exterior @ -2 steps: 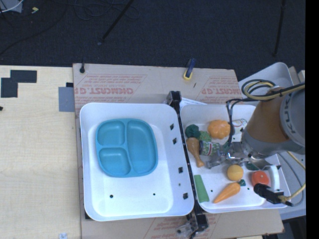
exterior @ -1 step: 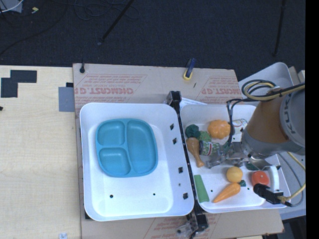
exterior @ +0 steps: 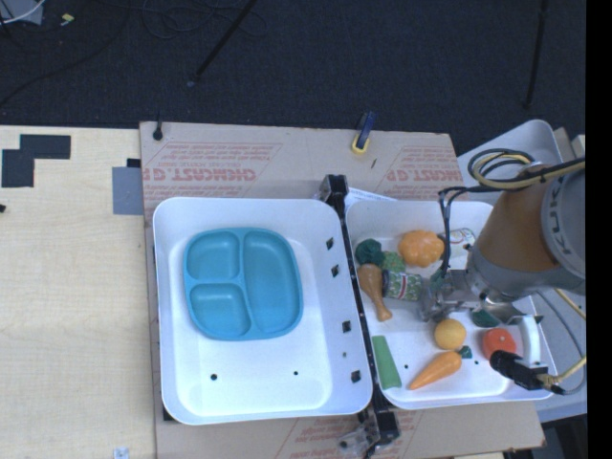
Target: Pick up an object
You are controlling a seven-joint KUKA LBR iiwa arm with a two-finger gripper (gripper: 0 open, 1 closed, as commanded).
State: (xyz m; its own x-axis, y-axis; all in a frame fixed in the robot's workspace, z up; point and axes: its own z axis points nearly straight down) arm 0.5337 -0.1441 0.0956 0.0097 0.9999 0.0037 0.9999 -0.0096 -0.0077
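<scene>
Gripper [exterior: 442, 299] fingertips are lost in dark clutter over the right bin [exterior: 421, 395], so their state can't be read. Label on the small bottle [exterior: 405, 284] is too blurred to read, and the arm [exterior: 521, 242] hides that bin's far right wall. Red toy [exterior: 497, 340] is partly covered by a black part.

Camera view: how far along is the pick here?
Done: the arm has reached into the right bin, with the gripper low among the toys beside the small bottle. In hand: nothing visibly held. Left: grasping and lifting; the carrot, yellow lemon and orange lie on the bin floor.
</scene>
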